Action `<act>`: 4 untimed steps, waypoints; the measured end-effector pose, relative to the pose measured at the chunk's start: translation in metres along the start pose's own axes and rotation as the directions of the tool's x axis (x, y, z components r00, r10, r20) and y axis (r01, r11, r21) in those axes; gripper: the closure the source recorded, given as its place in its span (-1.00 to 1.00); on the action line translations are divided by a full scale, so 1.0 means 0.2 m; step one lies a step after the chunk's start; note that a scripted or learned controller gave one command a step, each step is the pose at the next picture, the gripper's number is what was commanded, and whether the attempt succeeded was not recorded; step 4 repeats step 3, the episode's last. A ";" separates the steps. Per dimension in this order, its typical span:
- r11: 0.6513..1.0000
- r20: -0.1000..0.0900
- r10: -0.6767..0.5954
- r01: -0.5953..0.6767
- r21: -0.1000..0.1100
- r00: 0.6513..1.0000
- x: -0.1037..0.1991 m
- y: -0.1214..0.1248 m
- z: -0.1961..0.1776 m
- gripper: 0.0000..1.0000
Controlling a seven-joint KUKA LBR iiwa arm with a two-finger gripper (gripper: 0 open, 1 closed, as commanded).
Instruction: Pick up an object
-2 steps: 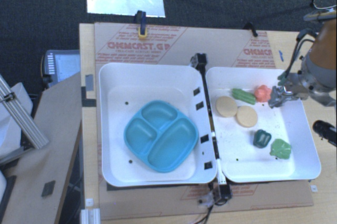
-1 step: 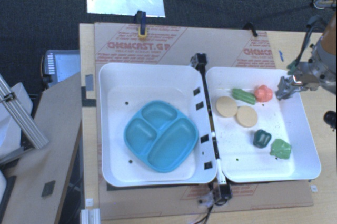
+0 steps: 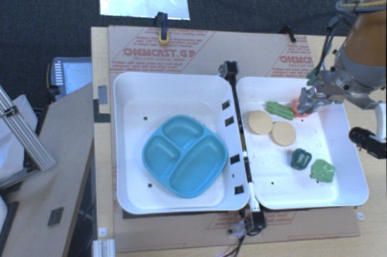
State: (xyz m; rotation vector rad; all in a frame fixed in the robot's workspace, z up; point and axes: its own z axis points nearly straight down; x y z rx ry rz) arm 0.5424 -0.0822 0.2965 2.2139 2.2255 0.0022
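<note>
1. At the back of the right bin (image 3: 357, 189), the gripper (image 3: 307, 101) hangs low over an orange thing (image 3: 297, 109) and the near end of a green pod (image 3: 279, 110).
2. I cannot tell how the jaws stand; they are too small and dark to make out, and nothing can be seen held between them.
3. Green pod: it lies just to the left of the gripper, with its long side running left to right, a bit tilted. Its right end seems to touch the orange thing.
4. Two tan discs (image 3: 272, 127) sit just in front of the pod, side by side and touching.
5. A dark teal lump (image 3: 300, 159) and a light green lump (image 3: 322, 170) lie nearer the front, well apart from the gripper.
6. The left bin (image 3: 130, 129) holds a blue tray (image 3: 184, 155).
7. My guess: the orange thing or the pod is the closest pick. For the pod, the jaws should close across its short side.
</note>
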 end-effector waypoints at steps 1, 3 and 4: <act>1.000 -0.001 -0.001 0.001 0.000 1.000 0.25 0.03 0.11 1.00; 1.000 -0.001 -0.002 0.002 0.002 1.000 0.75 0.05 0.20 1.00; 1.000 -0.001 -0.002 0.002 0.002 1.000 0.75 0.05 0.20 1.00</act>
